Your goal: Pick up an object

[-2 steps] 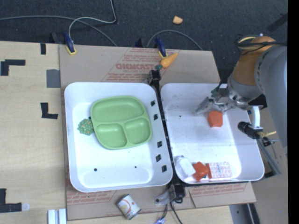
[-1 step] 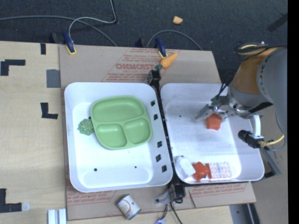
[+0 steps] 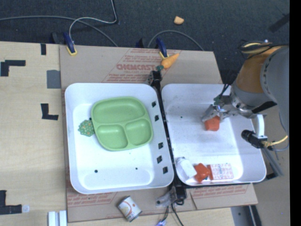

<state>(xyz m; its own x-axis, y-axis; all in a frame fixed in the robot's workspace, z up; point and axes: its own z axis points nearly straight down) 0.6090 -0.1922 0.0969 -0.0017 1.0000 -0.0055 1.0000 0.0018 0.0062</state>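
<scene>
1. A grey robot arm (image 3: 263, 84) with an orange band reaches in from the right edge of the frame over the right-hand white bin (image 3: 235, 145); its gripper (image 3: 215, 114) sits in that bin's upper middle.
2. A small orange-red block (image 3: 212, 124) lies directly under the gripper's tips, touching or nearly touching them; whether the jaws are closed on it or merely parted above it cannot be told from this slant.
3. Along the same bin's lower edge lie a red piece (image 3: 202, 172), a white packet with red print (image 3: 222, 171) just right of it, and a small white bottle-like item (image 3: 184, 166) just left of it.
4. The left-hand white bin (image 3: 75, 140) holds a green divided plate (image 3: 122, 124) at its centre, tilted slightly; a small green knobbly ball (image 3: 86, 127) touches the plate's left rim.
5. Both bins rest on a sheet of brown cardboard (image 3: 117, 65) with red lettering; blue clamps (image 3: 70, 44) pin its upper edge.
6. A toy carrot (image 3: 169, 60) lies on the cardboard above the gap between the bins; a small orange scrap (image 3: 178, 20) sits on the dark floor near the top of the frame.
7. A small can (image 3: 129, 207) lies on its side below the left bin, at the bottom of the frame; thin cables (image 3: 94, 20) loop across the dark floor in the upper left.
</scene>
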